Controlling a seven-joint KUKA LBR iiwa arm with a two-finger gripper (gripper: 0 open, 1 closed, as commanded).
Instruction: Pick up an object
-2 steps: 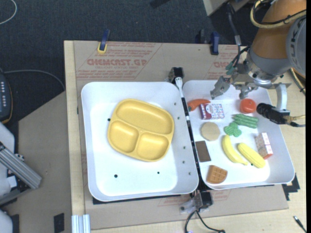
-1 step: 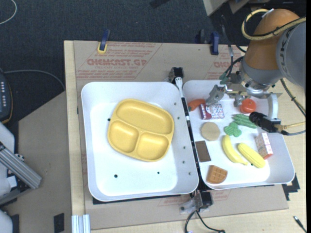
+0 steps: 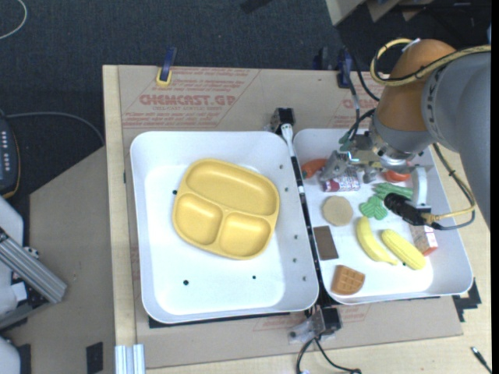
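**As the arm hangs over the right bin, its grip cannot be read**

Where the bench [image 3: 234, 92] carries two white bins side by side, the left bin [image 3: 148, 209] holds one thing: a yellow plate [image 3: 226, 209] with three compartments, lying flat near its middle, a little toward the far edge.

The grey arm [image 3: 460, 92] reaches in over the far right corner of the right bin [image 3: 452, 275]. Its gripper [image 3: 351, 162] hangs over the far end of that bin, nearer the wall shared with the left bin. Whether it is open or closed cannot be told, and nothing can be seen in its hold.

Two bananas [image 3: 374, 241] [image 3: 404, 249] lie side by side in the middle of the right bin. A waffle [image 3: 348, 280] sits at the near edge. A round tan biscuit [image 3: 337, 210] lies just beyond a brown chocolate bar [image 3: 325, 242], which rests along the left wall. A red and white packet [image 3: 341, 184] lies just below the gripper, between it and the biscuit. A green toy [image 3: 376, 206] is beside the biscuit. An orange piece [image 3: 313, 167] sits at the far left corner. A small block [image 3: 426, 241] lies near the right wall.
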